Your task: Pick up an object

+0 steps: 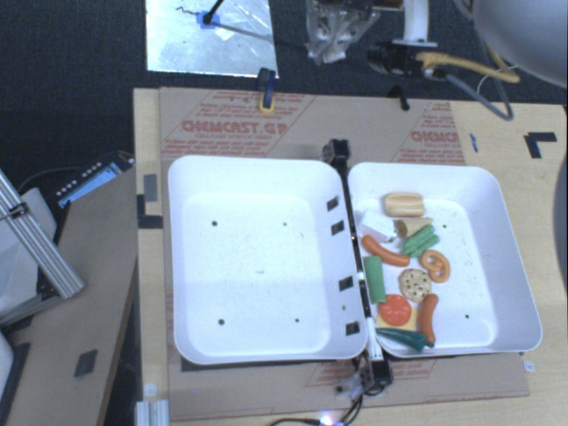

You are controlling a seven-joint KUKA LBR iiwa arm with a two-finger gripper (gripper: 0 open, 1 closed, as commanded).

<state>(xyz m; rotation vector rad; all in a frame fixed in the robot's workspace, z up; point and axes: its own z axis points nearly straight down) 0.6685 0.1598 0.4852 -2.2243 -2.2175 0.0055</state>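
Several toy foods lie in the left half of the right bin [513, 264]: a tan bread roll [404, 204], an orange sausage [384, 249], a pretzel [435, 264], a round cookie [414, 283], a red tomato slice [396, 310], a red sausage [429, 316] and green pieces [422, 240]. My gripper [328, 38] hangs high beyond the bench's far edge, well away from both bins, and I see nothing in it.
The left bin [257, 165] sits beside the right one, joined by a black divider [351, 238]. A blue and yellow clamp [266, 91] grips the far board edge. A shiny sheet [209, 20] lies behind. An aluminium rail [35, 247] stands at the left.
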